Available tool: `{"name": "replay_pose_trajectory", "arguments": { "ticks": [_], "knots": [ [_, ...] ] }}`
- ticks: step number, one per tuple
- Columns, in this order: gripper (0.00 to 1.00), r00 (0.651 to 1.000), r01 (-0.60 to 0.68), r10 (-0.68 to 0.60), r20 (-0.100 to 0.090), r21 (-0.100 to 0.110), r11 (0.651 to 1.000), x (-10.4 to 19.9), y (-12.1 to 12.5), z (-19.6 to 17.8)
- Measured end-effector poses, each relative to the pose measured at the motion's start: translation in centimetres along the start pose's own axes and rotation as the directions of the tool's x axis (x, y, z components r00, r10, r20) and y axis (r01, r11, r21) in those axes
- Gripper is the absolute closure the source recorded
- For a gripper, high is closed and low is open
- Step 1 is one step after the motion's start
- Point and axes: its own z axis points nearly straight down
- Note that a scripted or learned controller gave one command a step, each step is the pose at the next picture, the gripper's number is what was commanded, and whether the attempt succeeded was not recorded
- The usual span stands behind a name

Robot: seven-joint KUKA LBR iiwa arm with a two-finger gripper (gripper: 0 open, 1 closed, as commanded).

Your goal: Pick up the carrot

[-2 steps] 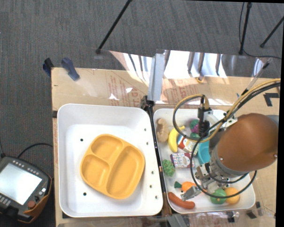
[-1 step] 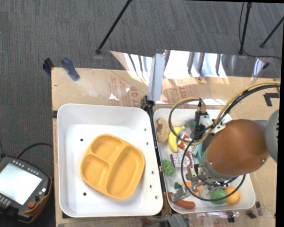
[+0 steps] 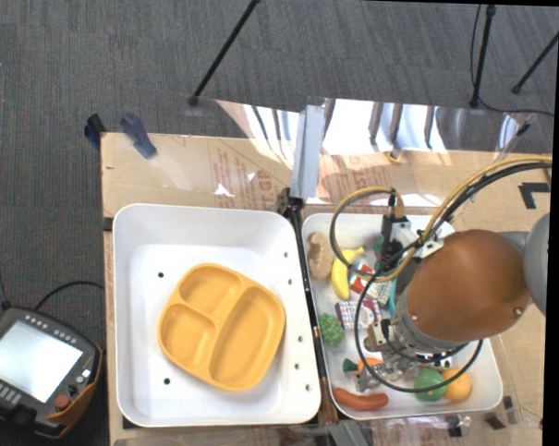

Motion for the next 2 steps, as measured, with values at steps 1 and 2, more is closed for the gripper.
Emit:
{"name": "replay_pose_trajectory", "arguments": {
  "ticks": [1,2],
  "knots": [
    [1.00,0.982,0.188,-0.188,-0.005,0.000,0.982,0.45,-0.69,-12.31],
    [0.00,0.983,0.186,-0.186,-0.001,-0.006,0.983,0.47,-0.59,-11.99]
  ]
}}
